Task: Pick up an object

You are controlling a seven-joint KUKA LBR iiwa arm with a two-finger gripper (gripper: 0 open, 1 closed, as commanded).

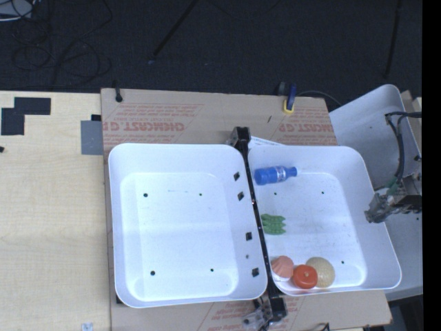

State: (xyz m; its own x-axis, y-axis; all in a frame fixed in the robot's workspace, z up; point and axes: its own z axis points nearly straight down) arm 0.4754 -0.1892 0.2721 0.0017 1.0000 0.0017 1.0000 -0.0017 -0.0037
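i see the two-finger gripper point(377, 211) at the right white plastic bin's point(375, 250) right rim, touching nothing i can make out; finger spread: cannot tell.

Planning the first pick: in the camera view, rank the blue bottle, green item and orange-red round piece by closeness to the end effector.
From the end effector at the right bin's right rim:
1. Orange-red round piece, bottom corner.
2. Green item, near the divider.
3. Blue bottle, top left; too close to the green item to call firmly.
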